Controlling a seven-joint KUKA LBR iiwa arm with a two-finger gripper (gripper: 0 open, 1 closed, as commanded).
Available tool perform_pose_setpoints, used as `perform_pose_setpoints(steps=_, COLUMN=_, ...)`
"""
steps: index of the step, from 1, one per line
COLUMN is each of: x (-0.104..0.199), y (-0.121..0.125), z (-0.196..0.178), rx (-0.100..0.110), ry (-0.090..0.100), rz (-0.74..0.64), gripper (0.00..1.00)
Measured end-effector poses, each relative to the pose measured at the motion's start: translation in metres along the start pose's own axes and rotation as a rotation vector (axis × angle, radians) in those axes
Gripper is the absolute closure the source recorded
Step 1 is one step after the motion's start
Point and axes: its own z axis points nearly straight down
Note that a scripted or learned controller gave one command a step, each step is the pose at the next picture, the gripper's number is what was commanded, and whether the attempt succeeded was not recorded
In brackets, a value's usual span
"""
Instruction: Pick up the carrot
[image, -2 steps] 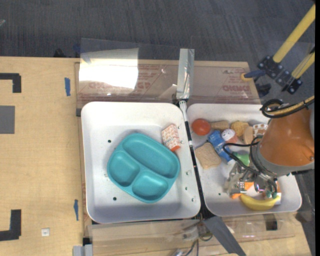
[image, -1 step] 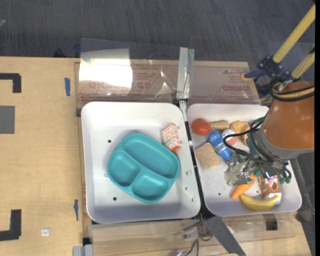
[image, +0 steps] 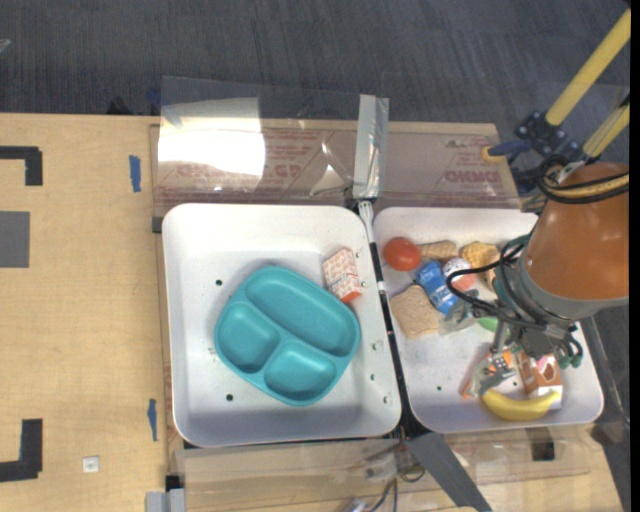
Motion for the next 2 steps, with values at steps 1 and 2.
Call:
perform_pose_setpoints(steps=1, x=-0.002, y=-0.09, z=0.002, rx=0.002, ry=0.001, rz=0.238, gripper=0.0)
perform_pose_setpoints(steps=2, x=0.011, y=-0.054, z=0.096, rx=0.003, ry=-0.002, rz=0.147, gripper=0.0)
